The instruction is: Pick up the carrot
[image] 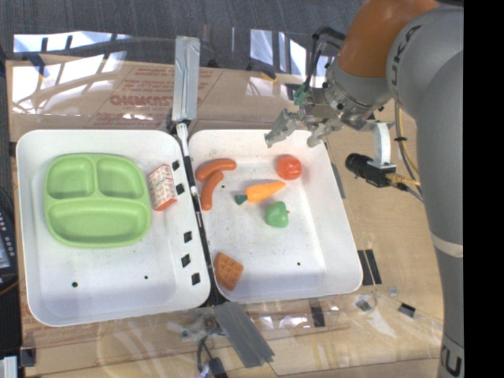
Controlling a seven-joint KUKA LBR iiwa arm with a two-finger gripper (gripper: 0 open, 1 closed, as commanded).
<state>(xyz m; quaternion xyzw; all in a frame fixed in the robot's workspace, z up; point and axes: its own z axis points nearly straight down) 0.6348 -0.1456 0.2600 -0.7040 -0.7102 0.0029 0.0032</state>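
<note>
Right of frame centre, in the right-hand white bin (335,246), your orange plastic carrot (263,190) lies flat, the round red tomato (288,167) and green pepper (276,214) just beside it. The metal two-finger gripper (297,133) hovers spread and empty at the bin's upper edge; descend carelessly and you'll likely nudge a neighbour.

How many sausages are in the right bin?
2, both at its left side: one sausage lying across near the top, the other sausage angled just below it. None appears hidden.
</note>
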